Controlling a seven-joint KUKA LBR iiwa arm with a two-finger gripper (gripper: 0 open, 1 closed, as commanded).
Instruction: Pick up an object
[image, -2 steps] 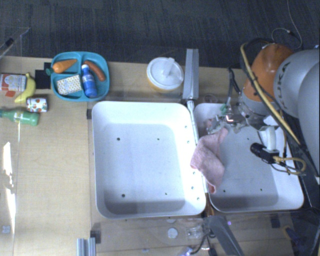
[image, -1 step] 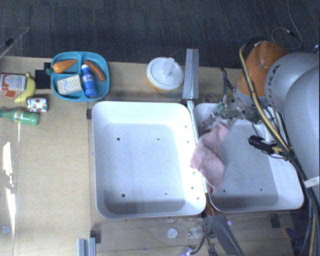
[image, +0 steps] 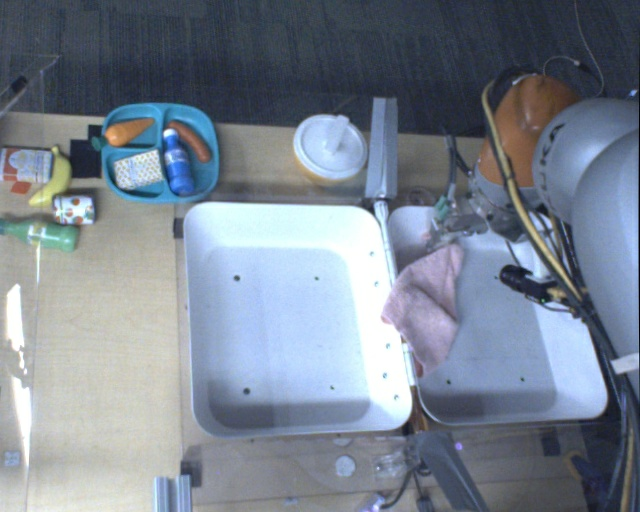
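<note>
The gripper (image: 455, 215) sits at the far edge of the right bin (image: 520, 385), touching the top of the pink cloth (image: 428, 305). Wires hide its tip. The cloth hangs over the bin's left edge.

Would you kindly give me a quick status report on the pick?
Gripper at back of right white bin, touching pink crumpled cloth. Cloth drapes over the divider between bins. Nothing blocking it.
</note>
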